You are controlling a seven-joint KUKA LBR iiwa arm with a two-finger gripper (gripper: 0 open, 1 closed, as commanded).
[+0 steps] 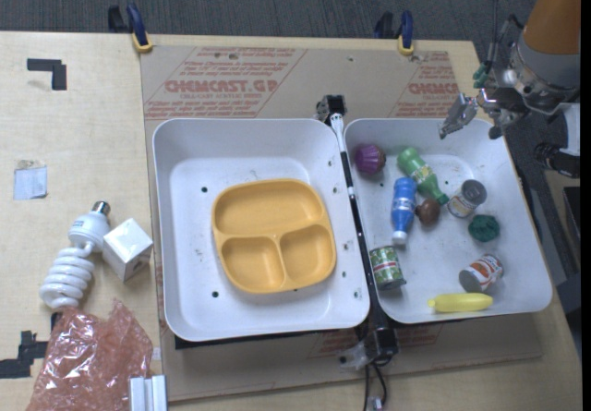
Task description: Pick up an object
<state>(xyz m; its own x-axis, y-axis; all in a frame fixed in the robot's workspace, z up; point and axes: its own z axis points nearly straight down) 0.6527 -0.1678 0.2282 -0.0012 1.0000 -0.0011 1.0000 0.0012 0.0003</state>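
Observation:
My gripper (473, 126) hangs over the far right corner of the right bin (526, 243), open, with nothing between its fingers. Below it in that bin lie a purple round object (369, 159), a green bottle (420, 174), a blue bottle (403, 208), a small brown piece (428, 211), a small grey can (468, 197) and a dark green lump (484, 228). Nearer the front are a green can (387, 267), a red and white can (481, 272) and a yellow banana (461, 303).
The left bin (185, 169) holds a yellow divided plate (274, 235). On the bench to the left lie a spiral light bulb (72, 261), a white cube (127, 248) and a crumpled pinkish plastic bag (88, 358). Clamps (138, 29) hold the board at the back.

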